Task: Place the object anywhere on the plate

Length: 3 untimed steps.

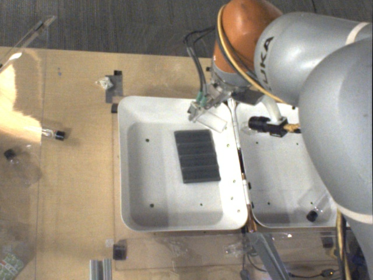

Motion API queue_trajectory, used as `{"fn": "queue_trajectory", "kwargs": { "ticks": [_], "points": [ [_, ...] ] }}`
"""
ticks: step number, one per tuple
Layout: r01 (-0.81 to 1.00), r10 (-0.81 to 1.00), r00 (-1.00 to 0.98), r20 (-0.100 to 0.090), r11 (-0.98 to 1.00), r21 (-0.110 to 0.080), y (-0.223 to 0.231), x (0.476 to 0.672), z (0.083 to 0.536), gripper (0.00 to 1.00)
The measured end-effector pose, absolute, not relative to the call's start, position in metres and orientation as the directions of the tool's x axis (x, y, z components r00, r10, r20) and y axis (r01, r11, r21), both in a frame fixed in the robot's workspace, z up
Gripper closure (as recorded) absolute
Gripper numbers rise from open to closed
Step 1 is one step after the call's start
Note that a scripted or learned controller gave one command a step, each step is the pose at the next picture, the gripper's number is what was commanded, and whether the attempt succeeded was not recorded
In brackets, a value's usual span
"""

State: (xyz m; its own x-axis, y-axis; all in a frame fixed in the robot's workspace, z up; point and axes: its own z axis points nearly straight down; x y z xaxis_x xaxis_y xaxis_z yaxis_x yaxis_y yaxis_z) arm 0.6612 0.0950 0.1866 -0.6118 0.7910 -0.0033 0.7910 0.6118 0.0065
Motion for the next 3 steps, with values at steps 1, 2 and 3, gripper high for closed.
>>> {"fn": "queue_trajectory", "kwargs": {
  "ticks": [1, 2, 3],
  "points": [
    [0.606, 0.606, -0.795, -0.004, 0.795, 0.005, 0.154, 0.663, 0.153, 1.0],
    [0.255, 0.255, -0.967, -0.009, 0.967, 0.007, 0.209, 0.641, 0.231, 1.0],
    [0.189, 0.189, -0.982, -0.006, 0.982, 0.004, 0.235, 0.66, 0.183, 1.0]
  ]
}}
